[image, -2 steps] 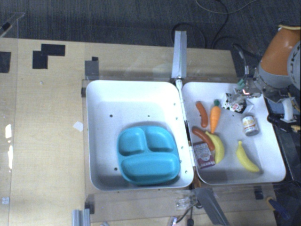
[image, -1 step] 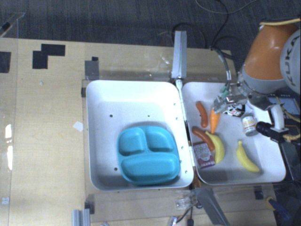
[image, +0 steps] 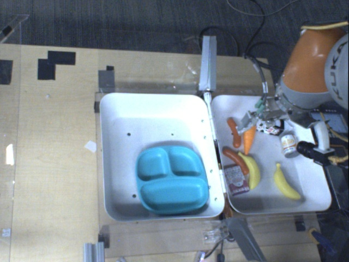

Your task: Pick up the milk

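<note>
The arm reaches in from the right over the right bin (image: 324, 201), and its gripper (image: 262, 113) hangs low at the bin's far side, directly over a crowded patch. Whether it is spread or closed I cannot tell, because the wrist hardware blurs together there. What I take for the milk (image: 268, 127) is a small carton with black-and-white patches, lying just below and right of the gripper, close to it or perhaps touching. Nothing shows it as held. The identification itself is a risk, since a small white bottle (image: 289, 144) sits near the carton on its right and could be grabbed by mistake. On the carton's other side a carrot (image: 248, 141) and a hot dog (image: 234, 131) lie close by, so a descent slightly off to that side could pinch one of them or knock the carton away. The carton also looks tipped, not upright, so a closing grip may meet a slanted face and squeeze it out sideways — likely, I judge, to end in a lift with nothing in it. Two bananas (image: 286, 183), a second hot dog (image: 234, 158) and a dark packet (image: 236, 179) lie nearer the front of the bin, well clear — as is the blue tray (image: 172, 179) in the left bin (image: 117, 146).
</note>
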`<act>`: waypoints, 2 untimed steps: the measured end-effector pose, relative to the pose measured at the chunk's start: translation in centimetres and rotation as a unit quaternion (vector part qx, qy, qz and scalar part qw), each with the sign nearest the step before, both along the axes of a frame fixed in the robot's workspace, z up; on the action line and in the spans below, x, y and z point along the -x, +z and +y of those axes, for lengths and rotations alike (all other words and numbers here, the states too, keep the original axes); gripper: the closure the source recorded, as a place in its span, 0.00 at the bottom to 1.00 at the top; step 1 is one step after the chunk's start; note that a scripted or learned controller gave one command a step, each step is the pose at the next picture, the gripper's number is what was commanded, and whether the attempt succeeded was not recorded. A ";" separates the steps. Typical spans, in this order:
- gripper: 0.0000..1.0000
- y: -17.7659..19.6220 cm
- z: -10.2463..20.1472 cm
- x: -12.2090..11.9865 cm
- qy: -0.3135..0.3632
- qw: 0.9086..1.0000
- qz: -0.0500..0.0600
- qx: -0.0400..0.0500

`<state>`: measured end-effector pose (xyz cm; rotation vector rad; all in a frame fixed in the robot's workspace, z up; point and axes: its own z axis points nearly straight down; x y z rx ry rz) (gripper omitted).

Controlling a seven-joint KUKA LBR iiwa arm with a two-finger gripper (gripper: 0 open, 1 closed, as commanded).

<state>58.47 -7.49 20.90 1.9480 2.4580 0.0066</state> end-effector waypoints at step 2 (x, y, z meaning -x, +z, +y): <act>0.00 -9.5 -12.8 -2.1 0.071 0.997 -0.014 0.008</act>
